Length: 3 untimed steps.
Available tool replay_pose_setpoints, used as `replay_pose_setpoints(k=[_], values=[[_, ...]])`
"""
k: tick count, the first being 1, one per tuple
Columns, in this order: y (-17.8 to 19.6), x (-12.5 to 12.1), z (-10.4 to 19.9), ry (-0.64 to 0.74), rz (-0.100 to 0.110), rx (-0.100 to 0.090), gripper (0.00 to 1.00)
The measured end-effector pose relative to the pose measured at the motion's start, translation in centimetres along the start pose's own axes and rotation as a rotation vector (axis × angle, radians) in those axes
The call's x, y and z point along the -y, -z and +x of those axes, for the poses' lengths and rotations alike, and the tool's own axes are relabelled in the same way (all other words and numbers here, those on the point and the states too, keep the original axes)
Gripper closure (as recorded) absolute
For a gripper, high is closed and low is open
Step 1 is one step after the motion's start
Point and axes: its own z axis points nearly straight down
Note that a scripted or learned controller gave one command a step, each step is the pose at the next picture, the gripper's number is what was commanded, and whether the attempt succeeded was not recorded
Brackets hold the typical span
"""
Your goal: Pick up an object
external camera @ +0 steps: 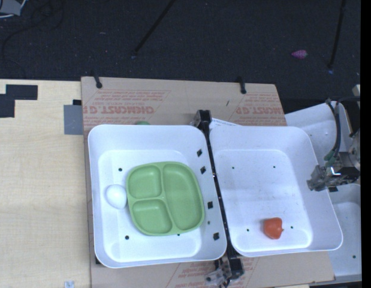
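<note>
Red print on cardboard sheet [173, 104] under the bins, upside down to cam: reads approx "CHEMCAST GP" at left, repeated at right and along the front edge, partly cut off. No other legible txt.

We see smooth white plastic bins [257, 143] on printed brown cardboard [173, 101]; left of it, a pale wood-grain surface [35, 191].

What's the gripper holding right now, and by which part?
Nothing visible. The gripper sits at the right bin's right rim, apart from the orange-red object on that bin's floor.
</note>
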Motion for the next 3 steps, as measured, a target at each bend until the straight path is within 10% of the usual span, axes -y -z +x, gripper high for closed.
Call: replay_pose_setpoints(k=[3], values=[[-0.7,-1.8,15.8,0.004,0.006,-0.003,1.0]])
